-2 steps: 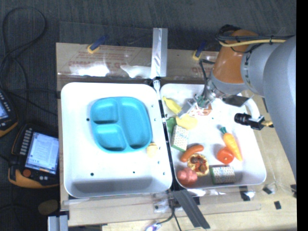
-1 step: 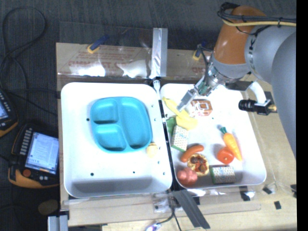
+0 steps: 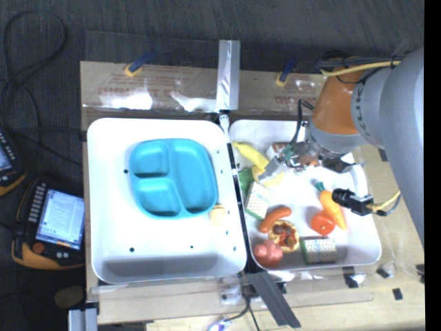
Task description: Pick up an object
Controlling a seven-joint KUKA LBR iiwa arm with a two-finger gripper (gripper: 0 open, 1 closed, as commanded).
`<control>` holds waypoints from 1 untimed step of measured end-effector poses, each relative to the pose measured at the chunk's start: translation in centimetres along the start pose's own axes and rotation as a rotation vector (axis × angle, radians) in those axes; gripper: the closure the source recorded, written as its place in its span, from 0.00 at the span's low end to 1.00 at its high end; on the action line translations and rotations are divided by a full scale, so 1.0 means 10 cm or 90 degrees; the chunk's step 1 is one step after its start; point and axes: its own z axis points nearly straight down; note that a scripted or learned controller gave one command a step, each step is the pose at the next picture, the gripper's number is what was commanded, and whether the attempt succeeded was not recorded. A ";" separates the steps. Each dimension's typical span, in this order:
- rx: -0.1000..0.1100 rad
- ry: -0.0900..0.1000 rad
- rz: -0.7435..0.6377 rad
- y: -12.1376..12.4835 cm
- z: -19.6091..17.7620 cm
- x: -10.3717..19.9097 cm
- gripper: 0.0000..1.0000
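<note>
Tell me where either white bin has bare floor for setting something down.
Left white bin: bare floor all around the blue three-compartment plastic tray, widest along the near wall. Right white bin: crowded; one small patch between the yellow toy banana and orange toy carrot.

Robotics laboratory test cell. Indicated by a plywood desk (image 3: 103,74) carrying two white bins (image 3: 110,254) fixed side by side, a handheld teach pendant (image 3: 52,223) with lit screen lying on dark carpet (image 3: 41,61), loose black cabling (image 3: 31,47), and yellow clamps (image 3: 138,63) gripping the desk edge.
</note>
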 end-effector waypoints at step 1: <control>-0.009 -0.001 0.018 0.30 0.26 -0.04 0.00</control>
